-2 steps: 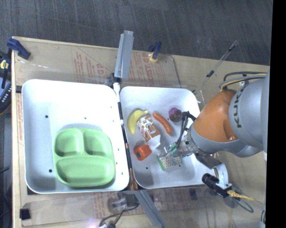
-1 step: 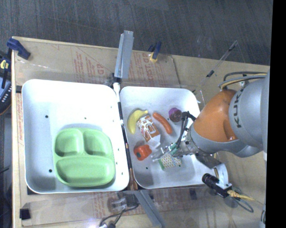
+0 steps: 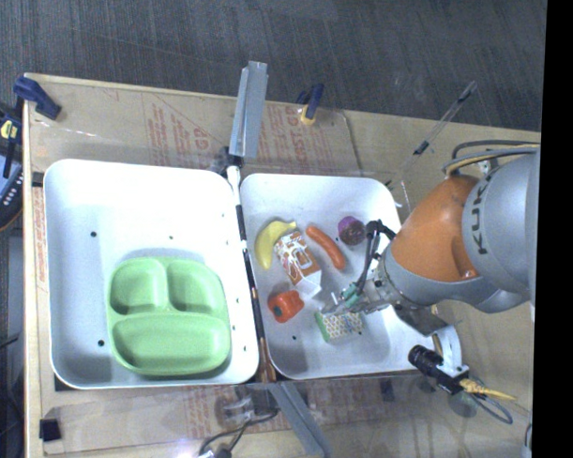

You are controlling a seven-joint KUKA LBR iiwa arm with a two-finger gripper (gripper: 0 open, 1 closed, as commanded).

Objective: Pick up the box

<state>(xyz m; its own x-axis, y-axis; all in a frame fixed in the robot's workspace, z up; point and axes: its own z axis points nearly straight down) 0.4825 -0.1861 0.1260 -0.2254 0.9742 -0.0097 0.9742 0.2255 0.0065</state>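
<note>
the box [image 3: 297, 256] lies in the right bin [image 3: 269, 190] between banana [image 3: 271, 240] and carrot [image 3: 325, 247], left of the gripper [image 3: 352, 299], whose grip state cannot be told, so a descent here may catch the sponge [image 3: 339, 323] instead.

Grey KUKA arm [image 3: 497, 235], rounded casing, wide orange band w/ black lettering, thin cables above, dark end effector [image 3: 356, 296]
</note>
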